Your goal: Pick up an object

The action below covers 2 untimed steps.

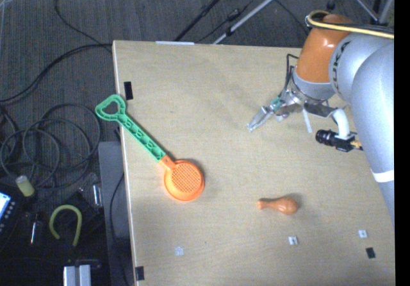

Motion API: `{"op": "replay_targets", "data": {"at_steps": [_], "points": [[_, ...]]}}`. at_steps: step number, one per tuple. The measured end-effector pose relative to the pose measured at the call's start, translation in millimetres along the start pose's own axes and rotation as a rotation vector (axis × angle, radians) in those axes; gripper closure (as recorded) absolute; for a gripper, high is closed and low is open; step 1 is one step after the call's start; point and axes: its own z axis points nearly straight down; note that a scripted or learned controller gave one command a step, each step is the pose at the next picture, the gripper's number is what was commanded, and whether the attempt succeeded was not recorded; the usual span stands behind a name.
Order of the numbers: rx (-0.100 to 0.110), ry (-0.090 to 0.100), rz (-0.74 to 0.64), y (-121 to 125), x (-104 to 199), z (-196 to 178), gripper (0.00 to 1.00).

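The claw (256,122) hangs over the bare tan bench (211,79), right of centre, its thin metal fingers (261,117) slanting down and left from the orange-banded wrist (318,54); whether those fingers are apart or together cannot be told, and nothing shows between them. Below it, well apart, lies a small orange pear-shaped piece (280,204), its long axis nearly level, narrow neck pointing left, bulb right. Further left rests a strainer (152,150); its round orange mesh head sits low and right, while the green handle runs up and left along a diagonal, ending in a loop near the bench's left edge.
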Motion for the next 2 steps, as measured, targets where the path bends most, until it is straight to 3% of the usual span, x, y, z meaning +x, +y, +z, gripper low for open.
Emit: {"op": "replay_targets", "data": {"at_steps": [1,2], "points": [[-0.002,0.0,0.0,0.7,0.6,-9.6,1.0],[-0.002,0.0,0.0,0.7,0.6,-9.5,0.0]]}}
